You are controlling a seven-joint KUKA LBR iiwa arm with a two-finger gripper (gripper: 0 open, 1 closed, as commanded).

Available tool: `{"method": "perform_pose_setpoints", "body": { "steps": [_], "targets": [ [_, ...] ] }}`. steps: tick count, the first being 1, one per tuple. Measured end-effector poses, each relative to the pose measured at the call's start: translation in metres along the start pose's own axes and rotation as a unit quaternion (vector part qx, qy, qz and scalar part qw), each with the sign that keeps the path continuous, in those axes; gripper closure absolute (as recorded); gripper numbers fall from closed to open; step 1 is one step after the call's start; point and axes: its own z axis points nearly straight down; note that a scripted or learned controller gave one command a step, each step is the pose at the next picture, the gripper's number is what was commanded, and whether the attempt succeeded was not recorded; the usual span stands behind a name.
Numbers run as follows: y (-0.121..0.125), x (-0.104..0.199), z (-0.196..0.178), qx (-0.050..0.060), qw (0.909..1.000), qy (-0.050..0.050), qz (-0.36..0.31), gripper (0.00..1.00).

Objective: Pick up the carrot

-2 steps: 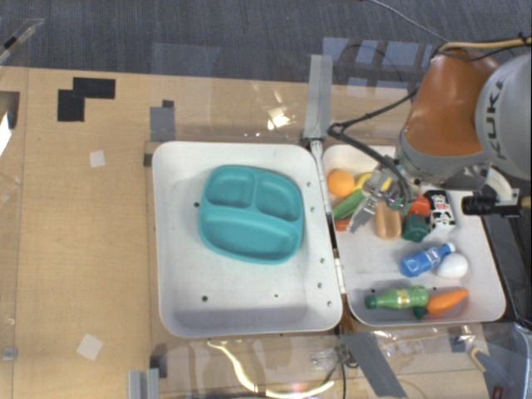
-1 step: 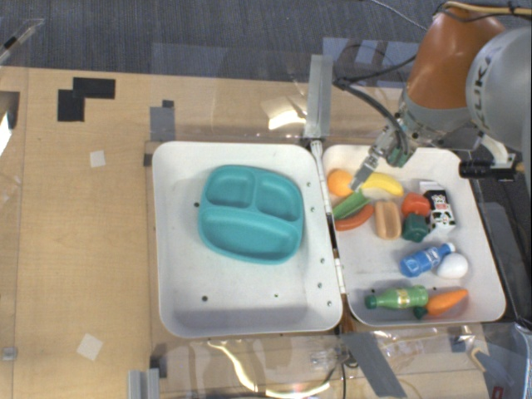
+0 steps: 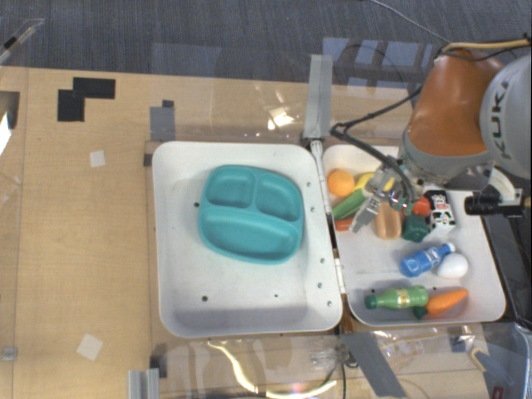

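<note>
Carrot (image 3: 449,301) lies low — well apart from fingers (image 3: 366,214).

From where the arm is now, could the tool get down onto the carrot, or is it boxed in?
Probably yes. The carrot lies uncovered at the right bin's near edge; only the green bottle touches its leafy end. The tool works farther back.

On your desk (image 3: 75,248) two bins sit side by side. The left bin (image 3: 179,306) holds a divided plate (image 3: 250,213) near its middle. The right bin (image 3: 486,302) holds the rest: the carrot (image 3: 447,301) lies at the front, just right of a bottle (image 3: 399,298) lying on its side. Behind them you see another bottle (image 3: 426,258) beside an egg (image 3: 453,265). The tool (image 3: 381,194) hangs over the bin's back left part, near an orange (image 3: 340,181).
</note>
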Motion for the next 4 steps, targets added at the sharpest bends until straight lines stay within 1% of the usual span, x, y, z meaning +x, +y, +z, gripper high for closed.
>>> {"method": "perform_pose_setpoints", "body": {
  "steps": [1,2,3,4],
  "targets": [
    [-0.026,-0.025,0.095,0.000,0.9999,-0.002,-0.013,0.00],
    [-0.023,-0.026,0.082,-0.002,0.9999,-0.005,-0.016,1.00],
    [0.037,-0.028,-0.002,-0.002,0.9852,-0.002,0.171,1.00],
    [0.104,0.066,0.001,-0.001,0.9803,0.003,0.198,1.00]
  ]
}}
